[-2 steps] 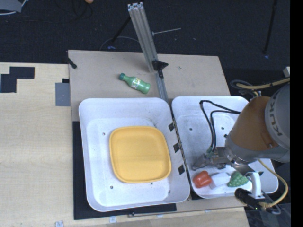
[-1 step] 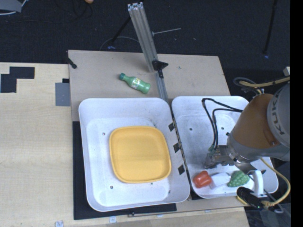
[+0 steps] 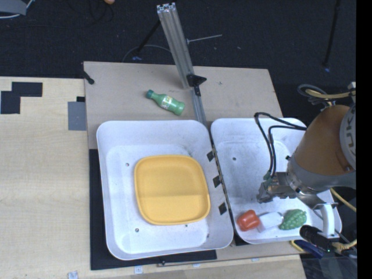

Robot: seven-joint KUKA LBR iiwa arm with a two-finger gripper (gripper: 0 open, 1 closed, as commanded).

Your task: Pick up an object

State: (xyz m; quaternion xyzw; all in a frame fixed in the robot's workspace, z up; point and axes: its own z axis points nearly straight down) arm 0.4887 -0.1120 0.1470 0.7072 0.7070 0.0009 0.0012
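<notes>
A red pepper-like toy lies near the front edge of the right bin. A green bumpy toy lies to its right, with a small white piece between them. My gripper hangs low over the right bin, just above and between the two toys. The arm's orange band rises behind it at the right. A square yellow plate lies flat in the left bin.
A green bottle lies on its side on the bench behind the left bin. A slanted metal rail runs down to the divider between the bins. Black cables loop over the right bin.
</notes>
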